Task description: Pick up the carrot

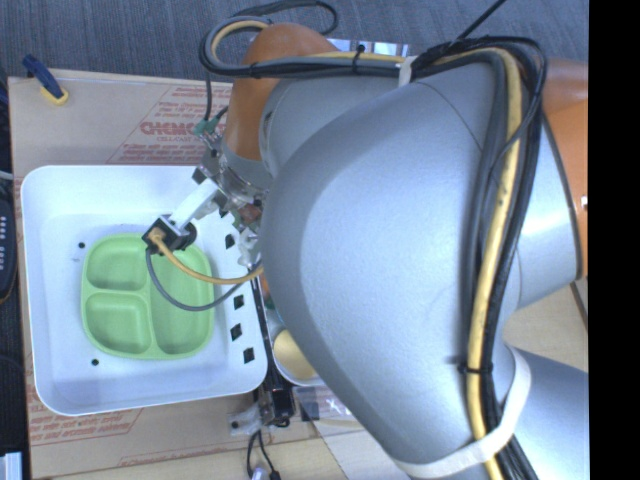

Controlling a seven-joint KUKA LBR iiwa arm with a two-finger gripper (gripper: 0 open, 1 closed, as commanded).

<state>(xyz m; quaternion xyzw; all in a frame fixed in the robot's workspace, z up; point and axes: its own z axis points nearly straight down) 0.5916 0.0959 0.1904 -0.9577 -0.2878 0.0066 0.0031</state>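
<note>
A shallow white plastic bin sits on a sheet of brown cardboard with red print, which lies over dark grey ribbed carpet. In the bin lies a light green plastic plate divided into three compartments, flat on the floor toward the bin's left wall. A small blue clamp with a yellow tip rests at the cardboard's top-left corner. Just beyond the bin's lower-right corner, a pale yellow round rim shows, mostly covered.

Grey arm reaches in from right — pincer at its left end.
</note>
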